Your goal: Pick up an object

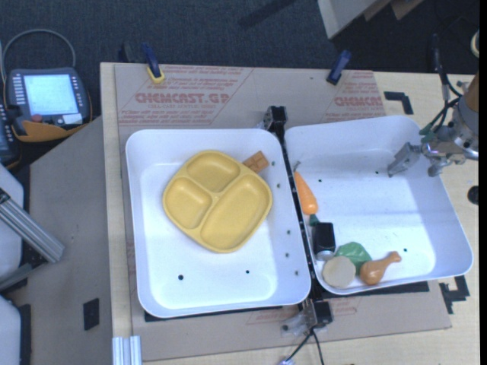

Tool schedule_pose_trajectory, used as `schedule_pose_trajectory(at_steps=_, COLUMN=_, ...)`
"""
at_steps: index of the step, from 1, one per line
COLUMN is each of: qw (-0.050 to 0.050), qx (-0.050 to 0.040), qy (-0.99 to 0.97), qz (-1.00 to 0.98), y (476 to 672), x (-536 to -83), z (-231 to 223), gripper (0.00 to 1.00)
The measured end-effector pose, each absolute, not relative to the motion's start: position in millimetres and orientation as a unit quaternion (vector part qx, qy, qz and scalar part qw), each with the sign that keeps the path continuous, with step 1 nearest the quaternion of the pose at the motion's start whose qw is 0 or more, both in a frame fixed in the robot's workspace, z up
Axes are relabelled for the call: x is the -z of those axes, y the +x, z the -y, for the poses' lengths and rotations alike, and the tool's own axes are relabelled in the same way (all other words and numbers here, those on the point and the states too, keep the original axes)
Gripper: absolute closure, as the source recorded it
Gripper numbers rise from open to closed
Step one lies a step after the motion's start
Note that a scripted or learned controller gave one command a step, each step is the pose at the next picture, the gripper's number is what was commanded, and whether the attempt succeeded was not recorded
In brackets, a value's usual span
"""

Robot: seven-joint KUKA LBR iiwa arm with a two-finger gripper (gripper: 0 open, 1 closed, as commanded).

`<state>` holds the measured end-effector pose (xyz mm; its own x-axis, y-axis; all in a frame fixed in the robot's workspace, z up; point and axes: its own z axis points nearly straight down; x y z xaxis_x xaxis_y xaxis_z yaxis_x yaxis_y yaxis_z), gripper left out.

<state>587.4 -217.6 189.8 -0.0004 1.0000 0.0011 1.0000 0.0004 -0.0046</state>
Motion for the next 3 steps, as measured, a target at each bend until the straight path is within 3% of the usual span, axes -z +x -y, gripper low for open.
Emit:
schedule_pose_trajectory(at_steps=2, qw=0.0, qx=0.0068, qy=-0.705, qz=0.709, y=603.0, x=-104.0, z=208.3, gripper=0.0)
schedule_pose_trajectory(at_steps=3, qw=-0.007, qx=0.0037, qy=-0.705, qz=0.71, y=603.1, x=-114.0, z=213.4, gripper=1.0)
